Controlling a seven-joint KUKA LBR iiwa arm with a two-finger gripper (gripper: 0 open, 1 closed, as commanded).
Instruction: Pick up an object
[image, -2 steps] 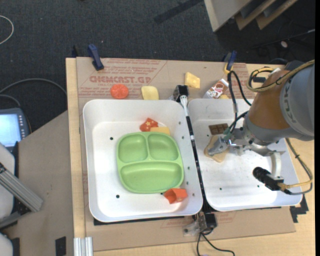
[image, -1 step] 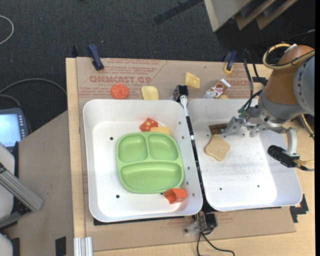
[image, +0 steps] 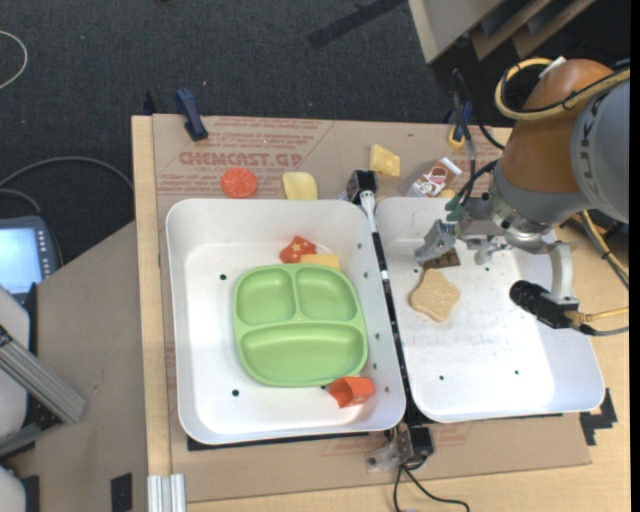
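Right bin (image: 560, 385); jaws perhaps hidden over toast (image: 435, 297)

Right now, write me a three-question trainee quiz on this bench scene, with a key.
1. True or false: the green divided plate lies in the left bin.
2. Which item lies in the right bin, just below the gripper?
A. an orange block
B. a toast slice
C. a red disc
3. Fill in: the red disc lies on the ______, beyond the bins.

Key
1. True.
2. B: the toast slice lies flat on the bin floor, apart from the gripper.
3. Cardboard, beside a yellow piece.
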